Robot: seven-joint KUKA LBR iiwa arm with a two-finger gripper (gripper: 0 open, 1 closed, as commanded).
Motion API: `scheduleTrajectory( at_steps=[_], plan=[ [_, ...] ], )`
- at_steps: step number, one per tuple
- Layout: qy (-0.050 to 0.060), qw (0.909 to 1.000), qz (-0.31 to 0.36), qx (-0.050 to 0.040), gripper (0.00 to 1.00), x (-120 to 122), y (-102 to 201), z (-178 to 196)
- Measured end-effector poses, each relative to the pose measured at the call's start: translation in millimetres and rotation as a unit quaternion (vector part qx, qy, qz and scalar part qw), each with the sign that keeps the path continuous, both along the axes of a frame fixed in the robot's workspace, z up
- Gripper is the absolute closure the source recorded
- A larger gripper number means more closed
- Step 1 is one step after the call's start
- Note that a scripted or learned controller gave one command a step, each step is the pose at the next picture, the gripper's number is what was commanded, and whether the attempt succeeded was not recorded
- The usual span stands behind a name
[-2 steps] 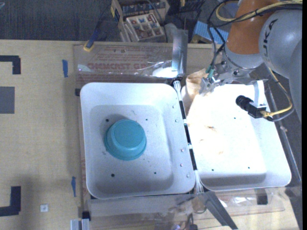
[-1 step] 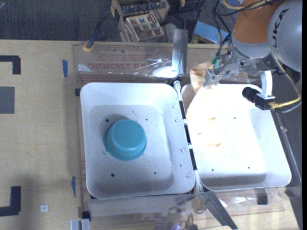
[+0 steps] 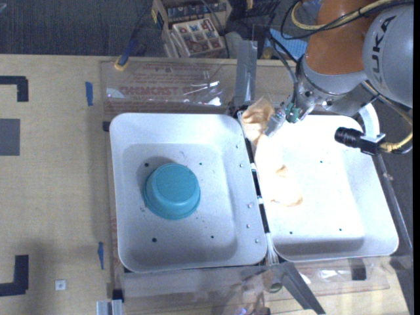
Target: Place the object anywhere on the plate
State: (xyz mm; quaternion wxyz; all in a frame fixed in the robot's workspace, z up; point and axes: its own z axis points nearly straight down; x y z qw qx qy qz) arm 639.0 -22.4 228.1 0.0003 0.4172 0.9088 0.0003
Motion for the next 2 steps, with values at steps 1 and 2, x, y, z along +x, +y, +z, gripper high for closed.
scheduleTrajectory(
  at_steps=[1, 2],
  plan=[
    [-0.001, 0.9803, 0.198, 0.0, 1.0, -28, 41, 8],
    [-0.001, 0.9227, 0.385, -0.0001, 1.0, -44, 80, 15]
  ],
)
